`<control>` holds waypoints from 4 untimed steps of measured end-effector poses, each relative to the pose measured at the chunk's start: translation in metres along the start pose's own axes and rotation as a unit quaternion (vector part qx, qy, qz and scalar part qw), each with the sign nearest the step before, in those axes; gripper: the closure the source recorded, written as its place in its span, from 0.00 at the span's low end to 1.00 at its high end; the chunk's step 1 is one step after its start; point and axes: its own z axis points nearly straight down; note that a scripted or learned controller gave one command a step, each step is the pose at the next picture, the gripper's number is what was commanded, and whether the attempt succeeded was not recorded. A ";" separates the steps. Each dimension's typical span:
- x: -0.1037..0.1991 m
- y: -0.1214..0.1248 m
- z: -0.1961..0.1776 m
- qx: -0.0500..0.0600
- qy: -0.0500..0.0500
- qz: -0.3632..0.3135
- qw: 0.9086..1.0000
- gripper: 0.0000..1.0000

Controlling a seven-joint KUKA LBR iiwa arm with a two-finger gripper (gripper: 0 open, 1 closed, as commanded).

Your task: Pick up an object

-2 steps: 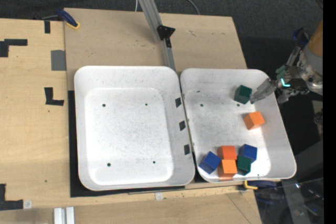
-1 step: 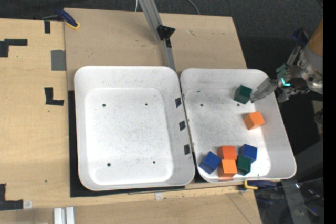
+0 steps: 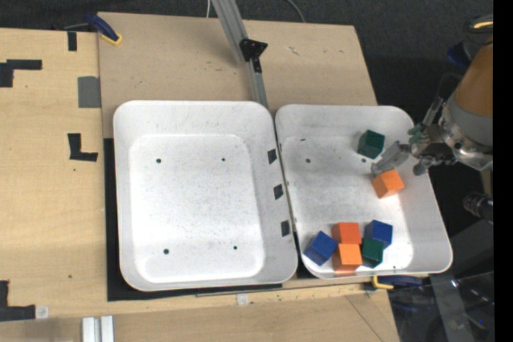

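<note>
The right bin holds several small cubes. A dark green cube lies near its far right corner, and an orange cube sits alone just in front of it. Along the near edge cluster a blue cube, two orange cubes, another blue cube and a green cube. My gripper reaches in from the right over the bin's right side, just above the lone orange cube and to the right of the dark green one. No cube is seen lifted.
The left bin lies beside the right one, their rims meeting at the middle. A slanted metal pole crosses the wooden bench behind the bins. A yellow-blue clamp sits at the bench's far left.
</note>
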 end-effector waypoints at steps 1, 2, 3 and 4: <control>0.005 -0.003 0.045 0.000 0.000 -0.001 1.000 0.00; 0.012 0.000 0.091 0.000 0.000 -0.001 1.000 0.00; 0.012 0.001 0.078 -0.002 0.000 -0.001 1.000 1.00; 0.014 0.002 0.015 -0.006 -0.001 -0.001 1.000 1.00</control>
